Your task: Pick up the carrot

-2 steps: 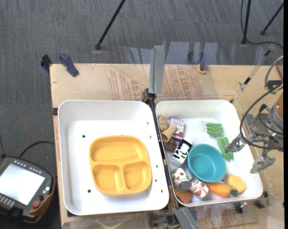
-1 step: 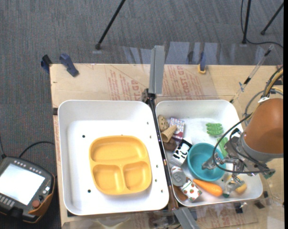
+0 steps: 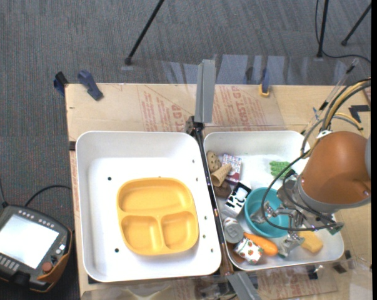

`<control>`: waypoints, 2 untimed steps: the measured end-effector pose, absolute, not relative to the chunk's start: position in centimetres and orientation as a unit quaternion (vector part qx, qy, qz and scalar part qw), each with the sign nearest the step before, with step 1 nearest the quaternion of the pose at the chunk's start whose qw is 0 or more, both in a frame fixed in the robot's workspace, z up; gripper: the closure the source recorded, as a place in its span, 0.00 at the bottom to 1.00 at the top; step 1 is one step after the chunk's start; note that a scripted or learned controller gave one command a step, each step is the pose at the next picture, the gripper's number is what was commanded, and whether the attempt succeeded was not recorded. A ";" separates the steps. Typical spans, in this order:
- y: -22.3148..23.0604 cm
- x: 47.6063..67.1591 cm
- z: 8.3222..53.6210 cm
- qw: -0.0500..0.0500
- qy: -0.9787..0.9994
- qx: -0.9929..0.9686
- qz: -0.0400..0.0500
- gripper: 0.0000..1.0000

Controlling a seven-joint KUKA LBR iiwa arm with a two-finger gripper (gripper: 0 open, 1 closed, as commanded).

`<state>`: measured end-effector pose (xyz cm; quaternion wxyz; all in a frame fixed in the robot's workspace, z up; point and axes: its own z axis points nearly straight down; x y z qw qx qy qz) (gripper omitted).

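The carrot [image 3: 263, 244] lies at the near edge of the right bin [image 3: 272, 147], just in front of the blue bowl [image 3: 266, 212]. Left of the carrot sits a small spotted toy [image 3: 249, 250]; right of it, a yellow block [image 3: 312, 243]. The gripper [image 3: 287, 225] hangs just above the carrot, over the bowl's rim, fingers spread and holding nothing. Beyond the bowl lies a green piece [image 3: 279, 167].

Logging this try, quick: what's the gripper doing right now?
Gripper: low in the right bin, above the teal bowl and beside the carrot; open or closed cannot be told.
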<state>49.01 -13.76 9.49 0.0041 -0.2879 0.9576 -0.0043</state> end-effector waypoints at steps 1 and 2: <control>-10.7 48.6 9.4 0.002 0.972 -0.234 -0.008 0.00; -18.0 53.5 11.7 0.002 0.919 -0.395 0.000 0.00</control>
